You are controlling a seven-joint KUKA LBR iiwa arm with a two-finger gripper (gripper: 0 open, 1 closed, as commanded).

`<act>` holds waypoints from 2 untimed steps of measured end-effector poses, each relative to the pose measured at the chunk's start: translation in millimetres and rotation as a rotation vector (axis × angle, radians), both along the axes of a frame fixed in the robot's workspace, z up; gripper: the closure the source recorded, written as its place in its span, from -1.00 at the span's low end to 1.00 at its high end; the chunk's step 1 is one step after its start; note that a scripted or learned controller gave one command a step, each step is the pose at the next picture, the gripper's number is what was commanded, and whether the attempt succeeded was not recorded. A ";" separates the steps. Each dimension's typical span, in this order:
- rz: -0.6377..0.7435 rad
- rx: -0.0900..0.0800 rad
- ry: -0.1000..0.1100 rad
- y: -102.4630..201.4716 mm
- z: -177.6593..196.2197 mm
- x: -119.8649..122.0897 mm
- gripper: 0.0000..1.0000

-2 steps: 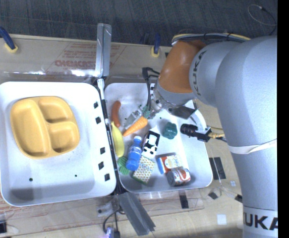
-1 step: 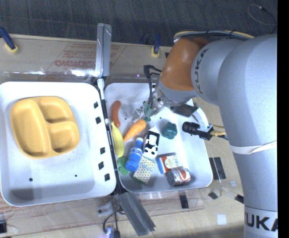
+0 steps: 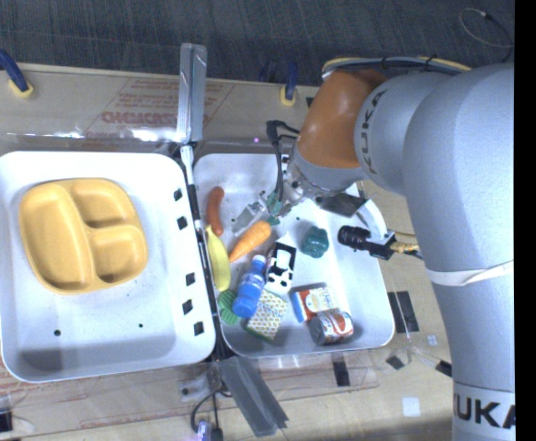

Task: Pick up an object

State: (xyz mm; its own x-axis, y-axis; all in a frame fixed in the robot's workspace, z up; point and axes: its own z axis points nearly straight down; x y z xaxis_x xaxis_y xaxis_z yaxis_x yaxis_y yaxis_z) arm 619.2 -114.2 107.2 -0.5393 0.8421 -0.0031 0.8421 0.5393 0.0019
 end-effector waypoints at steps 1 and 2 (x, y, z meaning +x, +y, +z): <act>0.017 0.002 0.005 -19.2 -15.5 -57.3 -1.00; 0.020 0.002 0.004 -19.4 -5.0 -56.5 1.00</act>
